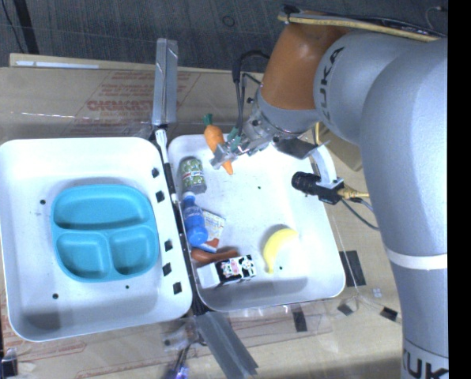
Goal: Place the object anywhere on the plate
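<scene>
An orange carrot with a green top hangs slanted over the back left corner of the right bin. My gripper reaches down onto it from the right, its fingers closed across the carrot's lower half. The tip of the carrot pokes out below the fingers. A blue divided plate lies in the middle of the left bin, well to the left of and nearer than the gripper.
The right bin holds a green can, a blue bottle, a small packet, a brown sausage, a black and white carton and a yellow banana. A ridge with clips divides the bins.
</scene>
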Tool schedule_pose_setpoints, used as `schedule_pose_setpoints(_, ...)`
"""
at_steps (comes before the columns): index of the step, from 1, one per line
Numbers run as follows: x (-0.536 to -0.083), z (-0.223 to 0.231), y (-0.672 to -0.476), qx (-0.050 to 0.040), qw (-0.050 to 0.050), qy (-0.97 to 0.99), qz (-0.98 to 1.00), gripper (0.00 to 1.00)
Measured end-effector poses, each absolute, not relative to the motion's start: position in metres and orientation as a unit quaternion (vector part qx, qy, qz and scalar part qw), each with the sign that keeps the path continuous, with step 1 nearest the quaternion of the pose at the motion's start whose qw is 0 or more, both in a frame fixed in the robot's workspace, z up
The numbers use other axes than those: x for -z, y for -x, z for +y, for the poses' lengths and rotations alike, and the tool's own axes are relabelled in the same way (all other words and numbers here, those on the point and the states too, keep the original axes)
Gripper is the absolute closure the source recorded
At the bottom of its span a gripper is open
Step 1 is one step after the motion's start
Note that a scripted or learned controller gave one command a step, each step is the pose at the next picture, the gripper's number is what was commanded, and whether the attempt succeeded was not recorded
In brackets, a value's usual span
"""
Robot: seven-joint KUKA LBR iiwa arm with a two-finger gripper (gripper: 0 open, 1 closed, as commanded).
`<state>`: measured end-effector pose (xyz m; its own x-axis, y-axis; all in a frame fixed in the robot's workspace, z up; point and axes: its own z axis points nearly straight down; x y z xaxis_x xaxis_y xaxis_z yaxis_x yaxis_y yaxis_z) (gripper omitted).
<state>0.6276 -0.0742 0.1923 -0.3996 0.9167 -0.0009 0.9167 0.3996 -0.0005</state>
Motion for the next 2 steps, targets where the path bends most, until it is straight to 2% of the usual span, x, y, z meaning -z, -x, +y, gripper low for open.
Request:
schedule_pose_setpoints(1, -0.191, 0.017, -0.591, 0.0014, -0.002, -0.557, 0.830, 1.00)
schedule_pose_setpoints(2, -0.191, 0.058, -0.516, 0.0013, -0.002, -0.482, 0.876, 1.00)
